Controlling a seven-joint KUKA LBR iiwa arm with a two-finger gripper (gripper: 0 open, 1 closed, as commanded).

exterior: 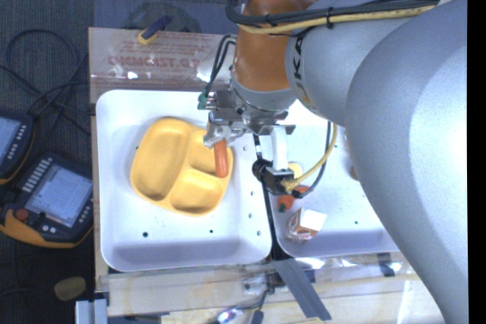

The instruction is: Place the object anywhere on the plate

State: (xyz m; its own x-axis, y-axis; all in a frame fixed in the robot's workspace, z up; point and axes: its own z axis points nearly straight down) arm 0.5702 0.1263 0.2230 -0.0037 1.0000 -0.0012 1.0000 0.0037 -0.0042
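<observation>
The pincer [220, 139] hangs over the right edge of the yellow plate [180, 165], which lies in the left white bin [121, 231]. Between the metal fingers [215, 134] and just below them an orange, sausage-shaped object [221, 160] stands roughly upright — its upper end sits at the fingertips, its lower end reaches down over the plate's right-hand compartment. The pincer appears clenched on that object, though whether the lower end touches the plate cannot be told from this slant.

The plate is divided into compartments and spreads to the left of and below the pincer. Above the pincer rises the arm's orange band [266, 34], then the broad grey arm [402, 102] sweeping off to the right. To the right of the pincer, across the ridge between the bins, the right white bin [342, 239] holds a few small items: a pale round piece with red-orange bits [287, 201] beside it, and further below, a small white block [310, 222]. A black cable [266, 197] runs down just right of the pincer, along the ridge.
</observation>
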